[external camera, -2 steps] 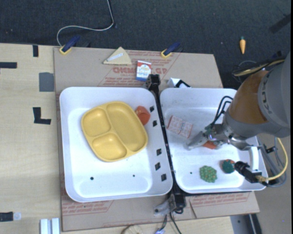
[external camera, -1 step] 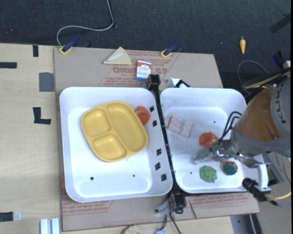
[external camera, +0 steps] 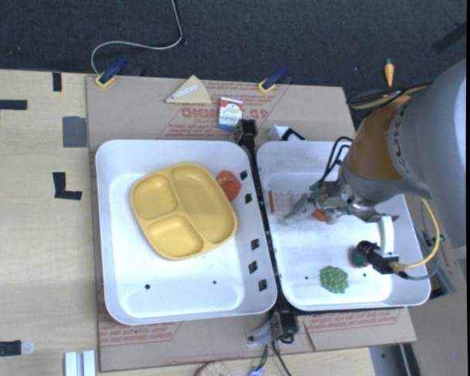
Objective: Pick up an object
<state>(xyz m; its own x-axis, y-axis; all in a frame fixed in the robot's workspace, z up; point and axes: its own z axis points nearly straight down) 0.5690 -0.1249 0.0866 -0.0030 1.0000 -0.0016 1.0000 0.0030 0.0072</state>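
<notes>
We judge the step in hand to be the reach and descent onto something in the right bin (external camera: 294,288). The gripper (external camera: 304,208) hangs low over that bin's upper middle, and we cannot tell from here whether it is parted or closed, or whether anything sits in it. A small orange-red piece (external camera: 319,215) shows just beside it, touching or nearly so. The plainest target is the green bumpy object (external camera: 334,279), perhaps toy broccoli, lying near the bin's lower wall, well apart from the gripper. To do this well, we would centre over one item, come straight down, and stay off the bin walls.

Much is unclear. The wrist and arm cover the bin's right part, and a dark fitting (external camera: 366,254) with a cable lies above the green object. In the left bin (external camera: 113,233), a red object (external camera: 230,183) is half hidden behind the yellow divided plate (external camera: 183,209).
</notes>
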